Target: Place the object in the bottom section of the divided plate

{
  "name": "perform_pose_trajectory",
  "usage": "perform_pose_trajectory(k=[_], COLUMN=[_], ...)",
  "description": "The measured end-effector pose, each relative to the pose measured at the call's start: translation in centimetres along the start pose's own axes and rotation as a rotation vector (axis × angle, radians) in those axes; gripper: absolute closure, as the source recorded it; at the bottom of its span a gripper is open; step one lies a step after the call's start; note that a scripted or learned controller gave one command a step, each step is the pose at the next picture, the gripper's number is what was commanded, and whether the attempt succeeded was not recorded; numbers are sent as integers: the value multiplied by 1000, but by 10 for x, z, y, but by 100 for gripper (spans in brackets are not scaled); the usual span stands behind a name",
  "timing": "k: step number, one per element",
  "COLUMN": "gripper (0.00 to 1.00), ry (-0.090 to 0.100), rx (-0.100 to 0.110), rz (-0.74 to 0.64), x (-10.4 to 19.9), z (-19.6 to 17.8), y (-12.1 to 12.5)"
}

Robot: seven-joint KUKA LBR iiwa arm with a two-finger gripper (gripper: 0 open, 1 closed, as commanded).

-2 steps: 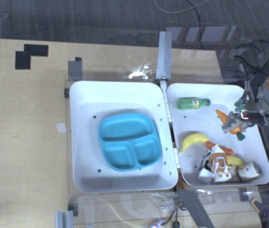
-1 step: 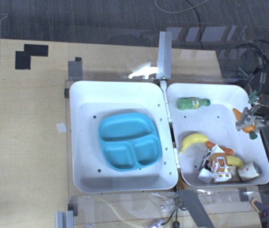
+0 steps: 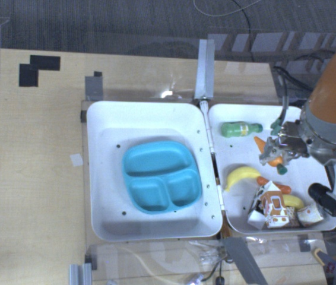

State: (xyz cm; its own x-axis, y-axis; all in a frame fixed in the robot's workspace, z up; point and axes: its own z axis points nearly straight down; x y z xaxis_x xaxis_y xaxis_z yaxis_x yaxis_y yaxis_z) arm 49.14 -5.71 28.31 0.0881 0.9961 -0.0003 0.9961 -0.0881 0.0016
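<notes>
We're watching the pincer (image 3: 276,150) hang low over the right white bin (image 3: 239,215), right at a small orange carrot-shaped toy (image 3: 259,142). Whether its fingers are parted or closed we cannot tell; the metal there is a blur. That toy looks light, stiff and smooth, probably slippery plastic, so we'd pinch it across the thicker middle, not the tapered tip. The turquoise three-section divided plate (image 3: 162,183) waits in the left white bin (image 3: 105,159), well apart.
</notes>
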Motion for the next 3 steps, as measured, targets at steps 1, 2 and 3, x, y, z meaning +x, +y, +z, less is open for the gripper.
perform_pose_trajectory(k=[1, 2, 3], gripper=[100, 100, 100], ry=[0, 0, 0], rx=[-2, 0, 3], rz=[-275, -317, -458], x=[70, 182, 133], z=[-66, -51, 38], y=[5, 28, -17])
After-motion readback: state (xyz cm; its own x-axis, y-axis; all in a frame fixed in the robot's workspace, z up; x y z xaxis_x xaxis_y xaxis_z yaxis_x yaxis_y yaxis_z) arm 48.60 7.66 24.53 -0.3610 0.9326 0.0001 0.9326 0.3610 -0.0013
